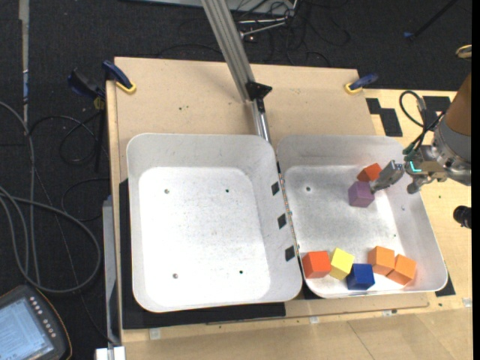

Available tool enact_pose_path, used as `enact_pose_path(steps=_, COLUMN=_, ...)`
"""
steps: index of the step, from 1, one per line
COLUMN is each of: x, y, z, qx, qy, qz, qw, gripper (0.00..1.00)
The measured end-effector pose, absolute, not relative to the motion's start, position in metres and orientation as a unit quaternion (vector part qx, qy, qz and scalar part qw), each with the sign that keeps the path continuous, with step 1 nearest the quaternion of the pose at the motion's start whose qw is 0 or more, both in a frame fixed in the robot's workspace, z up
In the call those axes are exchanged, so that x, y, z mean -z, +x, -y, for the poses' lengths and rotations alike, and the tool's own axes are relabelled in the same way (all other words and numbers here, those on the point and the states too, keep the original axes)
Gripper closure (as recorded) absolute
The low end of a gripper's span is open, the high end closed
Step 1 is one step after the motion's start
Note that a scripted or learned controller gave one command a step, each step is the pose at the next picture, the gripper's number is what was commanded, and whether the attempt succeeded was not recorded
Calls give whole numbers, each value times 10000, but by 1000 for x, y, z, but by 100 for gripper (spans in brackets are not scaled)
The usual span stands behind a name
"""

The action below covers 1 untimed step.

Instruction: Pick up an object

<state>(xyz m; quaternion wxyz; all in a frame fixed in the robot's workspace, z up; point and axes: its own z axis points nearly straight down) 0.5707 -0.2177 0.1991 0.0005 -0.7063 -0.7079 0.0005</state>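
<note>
My gripper (401, 181) hangs over the right side of the right bin (420, 223), its two fingers spread apart with nothing between them. Its left finger (387, 178) is just right of an orange block (368, 173). A purple block (361, 194) lies directly below and to the left of that orange block. Along the bin's front edge sit a red-orange cube (316, 263), a yellow cube (341, 262), a blue cube (361, 276) and two orange cubes (382, 258) (403, 268).
The left bin (142, 201) lies beside the right one, their rims meeting at the middle. A slanted metal pole (232, 51) crosses the bench's back edge. Clamps (120, 77) (361, 82) grip the board's far corners.
</note>
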Motion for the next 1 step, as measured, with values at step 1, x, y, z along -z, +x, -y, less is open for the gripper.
enact_pose_path(steps=1, x=-137, y=570, z=223, qx=-15, qy=-7074, qz=7068, qw=24, gripper=0)
